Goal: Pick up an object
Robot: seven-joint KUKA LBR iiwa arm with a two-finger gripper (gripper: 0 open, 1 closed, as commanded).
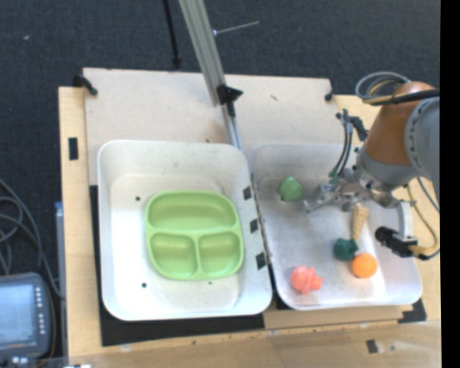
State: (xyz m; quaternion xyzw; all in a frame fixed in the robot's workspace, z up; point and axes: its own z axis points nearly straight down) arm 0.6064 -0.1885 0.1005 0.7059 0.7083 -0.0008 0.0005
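Note:
In the right bin (391, 286) lie several small objects: a light green lump (290, 188) at the upper left, a tan cone-like piece (359, 221), a dark green piece (345, 248), an orange ball (363, 266) and a pink-red lump (306, 279) near the front. My gripper (320, 201) hangs low over the bin's middle, just right of the light green lump and left of the tan piece. Nothing visibly sits in it.
The left bin (123, 205) holds a light green divided plate (193, 234). A slanted metal pole (207, 44) rises from the bench behind the bins. The arm's orange band (391, 129) is over the right bin's far right side.

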